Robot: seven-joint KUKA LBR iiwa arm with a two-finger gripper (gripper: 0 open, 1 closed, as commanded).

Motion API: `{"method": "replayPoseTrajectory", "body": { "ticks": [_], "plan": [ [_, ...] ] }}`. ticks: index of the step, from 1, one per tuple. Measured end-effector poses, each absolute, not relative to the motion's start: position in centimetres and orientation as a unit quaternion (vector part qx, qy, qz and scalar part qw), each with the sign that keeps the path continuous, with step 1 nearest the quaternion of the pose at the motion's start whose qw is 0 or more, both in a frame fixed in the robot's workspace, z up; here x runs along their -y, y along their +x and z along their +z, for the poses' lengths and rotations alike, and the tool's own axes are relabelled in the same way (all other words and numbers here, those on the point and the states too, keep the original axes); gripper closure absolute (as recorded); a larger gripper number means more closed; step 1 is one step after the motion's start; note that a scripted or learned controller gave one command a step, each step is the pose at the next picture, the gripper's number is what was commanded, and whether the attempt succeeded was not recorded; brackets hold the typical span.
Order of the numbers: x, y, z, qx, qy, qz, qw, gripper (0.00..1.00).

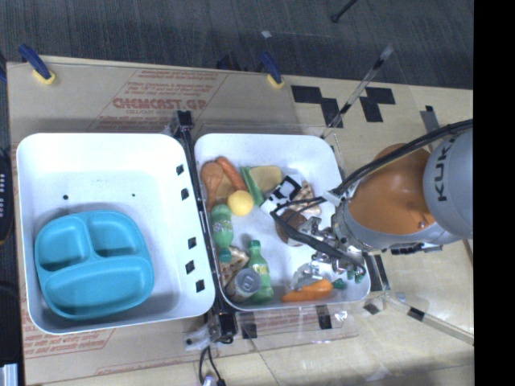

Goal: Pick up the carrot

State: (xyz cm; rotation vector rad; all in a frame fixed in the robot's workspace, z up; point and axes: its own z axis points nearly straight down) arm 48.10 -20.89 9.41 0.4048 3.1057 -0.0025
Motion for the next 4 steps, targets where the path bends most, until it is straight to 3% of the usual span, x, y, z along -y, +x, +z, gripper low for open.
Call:
{"method": "replayPoseTrajectory", "body": {
  "ticks": [1,2,3,4],
  "plan": [
    [20.8,48.3,10.5,-0.992,0.127,-0.0020,0.006,1.00],
    [20.9,48.3,10.5,-0.992,0.127,-0.0020,0.006,0.00],
    [21.0,47.8,9.3,-0.963,0.269,0.0003,-0.001,0.00],
    [16.9,47.7,9.1,-0.967,0.254,-0.0002,-0.003,0.00]
  ]
}}
